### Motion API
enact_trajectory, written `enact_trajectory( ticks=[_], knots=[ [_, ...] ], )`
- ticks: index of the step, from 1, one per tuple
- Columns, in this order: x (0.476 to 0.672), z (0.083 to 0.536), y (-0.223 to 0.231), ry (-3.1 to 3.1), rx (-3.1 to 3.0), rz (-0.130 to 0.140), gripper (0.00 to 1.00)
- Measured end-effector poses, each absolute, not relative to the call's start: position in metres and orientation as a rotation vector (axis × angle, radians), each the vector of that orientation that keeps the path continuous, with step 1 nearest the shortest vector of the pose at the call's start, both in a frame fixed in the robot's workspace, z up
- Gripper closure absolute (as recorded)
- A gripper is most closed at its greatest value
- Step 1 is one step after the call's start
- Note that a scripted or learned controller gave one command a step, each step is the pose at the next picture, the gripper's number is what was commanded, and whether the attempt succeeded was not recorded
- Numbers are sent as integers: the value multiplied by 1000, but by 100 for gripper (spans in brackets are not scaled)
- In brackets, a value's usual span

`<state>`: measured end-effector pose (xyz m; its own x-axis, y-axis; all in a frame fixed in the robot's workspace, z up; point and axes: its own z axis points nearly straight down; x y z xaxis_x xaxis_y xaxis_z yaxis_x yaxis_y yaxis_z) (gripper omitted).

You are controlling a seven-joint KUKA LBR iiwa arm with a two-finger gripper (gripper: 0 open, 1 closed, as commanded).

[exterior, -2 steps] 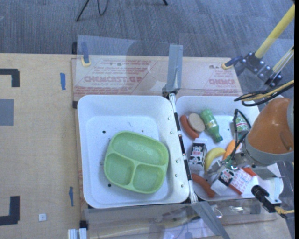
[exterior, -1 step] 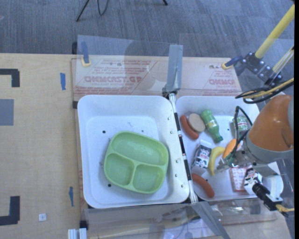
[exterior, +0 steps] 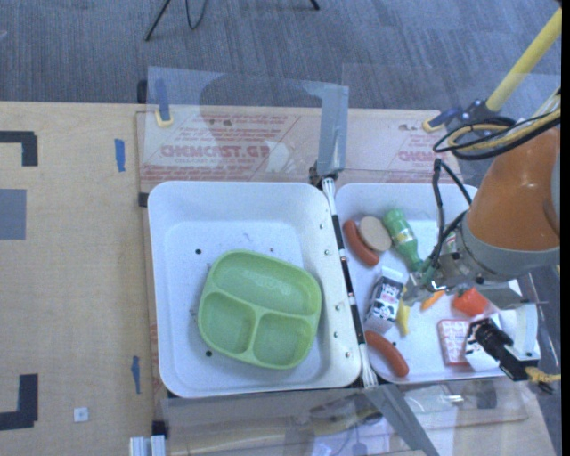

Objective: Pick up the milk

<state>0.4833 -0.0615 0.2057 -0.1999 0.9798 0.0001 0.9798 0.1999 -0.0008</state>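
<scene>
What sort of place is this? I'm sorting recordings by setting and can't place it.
Probably a robotics lab bench, not a kitchen: a grey-and-orange robot arm reaches over two white bins, toy food such as a milk carton and sausages fills one, and blue tape marks dot the wooden benchtop.

I am looking at a robotics lab, not a home or kitchen. A pale wooden bench carries black corner marks and bits of blue tape, laid out like calibration guides. Two white bins sit side by side, backed by clear plastic screens. Beyond the bench lies grey office carpet, with black tripod legs standing far left.
</scene>
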Motion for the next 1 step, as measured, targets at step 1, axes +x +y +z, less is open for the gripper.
enact_trajectory(
  ticks=[1],
  knots=[
    [480, 209, 16, -2290, -2151, 1, 100]
  ],
)
